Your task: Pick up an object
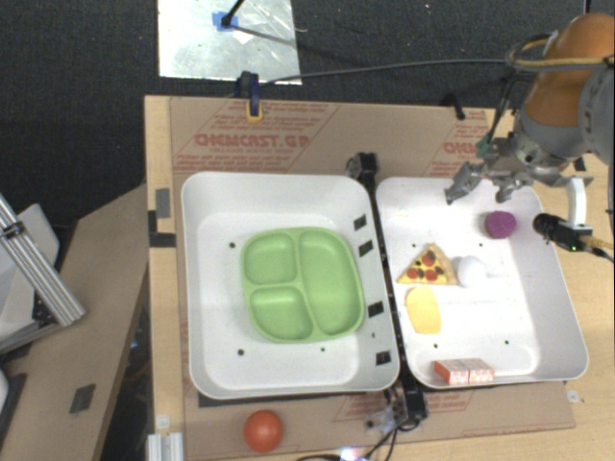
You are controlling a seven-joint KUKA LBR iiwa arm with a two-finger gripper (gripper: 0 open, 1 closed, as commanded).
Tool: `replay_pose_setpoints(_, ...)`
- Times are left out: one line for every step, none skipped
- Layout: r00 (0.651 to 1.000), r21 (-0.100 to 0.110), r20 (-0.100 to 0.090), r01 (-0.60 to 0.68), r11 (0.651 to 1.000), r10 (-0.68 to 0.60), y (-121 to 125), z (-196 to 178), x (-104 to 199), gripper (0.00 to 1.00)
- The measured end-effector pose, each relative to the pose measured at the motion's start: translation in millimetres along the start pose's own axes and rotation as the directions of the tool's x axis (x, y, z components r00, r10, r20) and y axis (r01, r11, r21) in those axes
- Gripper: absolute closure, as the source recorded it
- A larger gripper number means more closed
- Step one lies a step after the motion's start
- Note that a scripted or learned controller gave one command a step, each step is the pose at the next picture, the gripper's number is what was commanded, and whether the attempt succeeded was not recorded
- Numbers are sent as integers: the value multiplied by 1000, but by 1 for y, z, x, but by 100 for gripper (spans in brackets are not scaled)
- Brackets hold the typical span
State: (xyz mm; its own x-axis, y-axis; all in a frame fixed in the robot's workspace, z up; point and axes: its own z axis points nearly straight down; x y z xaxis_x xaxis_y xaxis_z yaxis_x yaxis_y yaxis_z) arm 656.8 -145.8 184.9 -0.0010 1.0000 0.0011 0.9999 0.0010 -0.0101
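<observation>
Over the far end of the right bin (557,344) hung the fingers (478,182), spread apart with nothing between them. Hovered just up from a purple ball (500,224), not touching it. Nearer the middle lay a pizza slice toy (429,266) beside a white ball (470,271). Just below those sat a yellow piece (423,310). Close to the near edge rested a small red box (463,372). Over in the left bin (211,257) sat a green tray (301,283) with three parts. Outside on the table (183,123), near the front, waited an orange ball (262,429).
</observation>
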Motion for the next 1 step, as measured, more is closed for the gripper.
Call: replay_pose_setpoints(1000, -12, 2, 2, 1000, -2, 3, -7, 0, 0)
